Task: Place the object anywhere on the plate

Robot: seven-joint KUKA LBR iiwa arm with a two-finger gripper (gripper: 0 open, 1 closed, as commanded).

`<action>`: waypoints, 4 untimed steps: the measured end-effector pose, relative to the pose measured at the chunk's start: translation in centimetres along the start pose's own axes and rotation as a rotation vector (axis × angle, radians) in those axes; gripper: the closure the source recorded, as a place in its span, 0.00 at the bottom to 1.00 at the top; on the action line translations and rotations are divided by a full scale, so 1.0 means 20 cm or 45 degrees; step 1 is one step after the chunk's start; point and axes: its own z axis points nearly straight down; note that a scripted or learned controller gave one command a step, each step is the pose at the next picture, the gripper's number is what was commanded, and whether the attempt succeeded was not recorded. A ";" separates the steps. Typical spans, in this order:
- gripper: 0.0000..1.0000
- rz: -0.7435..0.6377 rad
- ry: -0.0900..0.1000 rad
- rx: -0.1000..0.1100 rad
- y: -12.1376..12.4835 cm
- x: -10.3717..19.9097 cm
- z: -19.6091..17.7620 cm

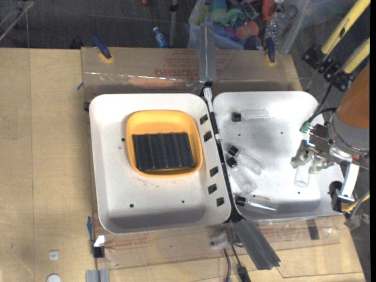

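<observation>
An orange-yellow plate [139, 124] lies in the left bin [108, 175], and a black ribbed rectangular block [163, 151] rests flat on it. In the right bin [282, 107] lie clear plastic pieces with black caps: one near the back [248, 116], one by the divider [239, 158], and one at the front [256, 203]. My gripper [303, 168] hangs low over the right bin's right side. A small pale translucent piece [301, 180] sits just beneath it; whether it is held is unclear.
A row of black clips runs along the divider [212, 151] between the bins. A clear tub of colourful toys [247, 7] stands behind the bench. Blue clamps [104, 50] hold the bench's back edge. Yellow-and-black equipment [346, 22] stands at the far right.
</observation>
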 end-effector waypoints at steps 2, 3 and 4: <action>0.00 0.022 0.001 -0.003 0.24 -0.16 -0.08; 0.00 -0.268 -0.001 -0.007 0.52 -0.12 0.04; 0.00 -0.298 0.001 -0.004 0.81 0.03 -0.03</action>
